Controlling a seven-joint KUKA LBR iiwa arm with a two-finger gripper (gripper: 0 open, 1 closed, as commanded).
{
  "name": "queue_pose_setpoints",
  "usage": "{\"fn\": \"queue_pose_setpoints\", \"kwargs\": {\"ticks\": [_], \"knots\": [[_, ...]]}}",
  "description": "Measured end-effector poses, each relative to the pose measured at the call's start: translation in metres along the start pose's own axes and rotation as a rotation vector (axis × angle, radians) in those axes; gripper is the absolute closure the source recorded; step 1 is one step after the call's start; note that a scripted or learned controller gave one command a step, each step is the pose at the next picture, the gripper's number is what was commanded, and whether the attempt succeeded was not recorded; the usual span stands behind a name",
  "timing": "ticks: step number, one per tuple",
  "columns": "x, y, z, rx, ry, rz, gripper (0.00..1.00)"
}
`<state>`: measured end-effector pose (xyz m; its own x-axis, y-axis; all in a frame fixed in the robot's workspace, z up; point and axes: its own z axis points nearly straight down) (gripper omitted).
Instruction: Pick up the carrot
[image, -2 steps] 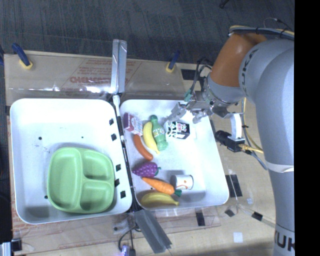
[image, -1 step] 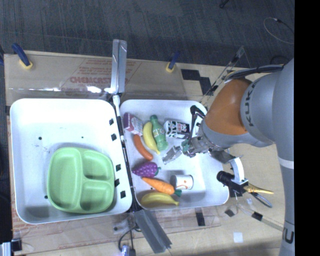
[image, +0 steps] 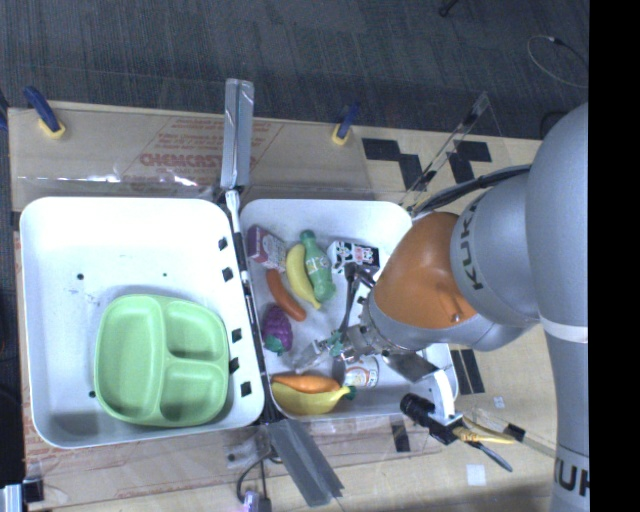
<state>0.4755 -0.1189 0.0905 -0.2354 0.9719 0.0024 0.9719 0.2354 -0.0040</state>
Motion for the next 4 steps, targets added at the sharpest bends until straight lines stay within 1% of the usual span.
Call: {"fn": "queue_pose_setpoints", "kwargs": {"ticks": [1,2,3,4], "knots": [[-0.047,-0.003,-0.002,-0.005,-0.004,-0.235,0.0],[0.009,0.006,-0.003,-0.011,-0.012,-0.106,0.0],[0.012,0.007,-0.004,-0.01,-0.012,-0.421,0.0],[0.016,0.024,-0.001,-0.003,-0.003,-0.249,0.0]]}}
